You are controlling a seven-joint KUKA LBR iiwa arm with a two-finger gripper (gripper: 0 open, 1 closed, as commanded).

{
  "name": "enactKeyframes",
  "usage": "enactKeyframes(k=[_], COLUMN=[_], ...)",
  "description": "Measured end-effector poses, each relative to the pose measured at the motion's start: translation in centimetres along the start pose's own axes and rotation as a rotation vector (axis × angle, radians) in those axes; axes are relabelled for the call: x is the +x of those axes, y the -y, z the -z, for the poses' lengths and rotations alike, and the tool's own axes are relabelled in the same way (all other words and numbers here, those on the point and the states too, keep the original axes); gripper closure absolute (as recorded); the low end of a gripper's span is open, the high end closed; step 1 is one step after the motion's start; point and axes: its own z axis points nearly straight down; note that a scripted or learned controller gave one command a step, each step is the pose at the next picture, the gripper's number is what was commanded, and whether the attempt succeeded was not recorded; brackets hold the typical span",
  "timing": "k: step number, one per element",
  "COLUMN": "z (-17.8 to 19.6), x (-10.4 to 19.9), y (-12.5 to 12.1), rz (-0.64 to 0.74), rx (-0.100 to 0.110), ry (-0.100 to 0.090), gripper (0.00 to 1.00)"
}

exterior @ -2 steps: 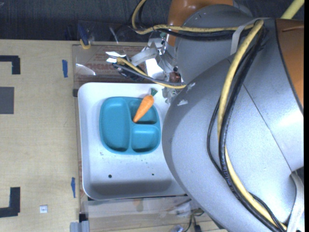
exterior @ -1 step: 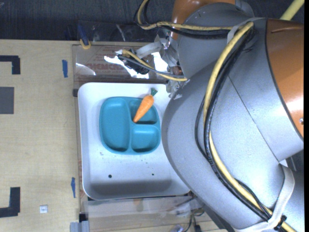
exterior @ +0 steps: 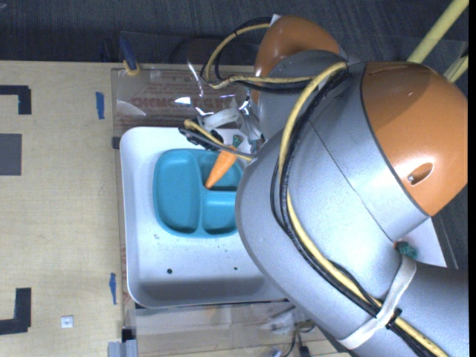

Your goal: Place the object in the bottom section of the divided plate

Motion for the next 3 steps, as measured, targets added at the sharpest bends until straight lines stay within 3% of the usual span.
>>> enactKeyframes(k=[2,3], z=[2.3,4.5], x=[0.1,-4.3], y=[0.0,0.7], rz=[0.001,0.196], rx=[0.000,-0.001], ry=[-0.004,-0.001], gripper=[1.00,1.00])
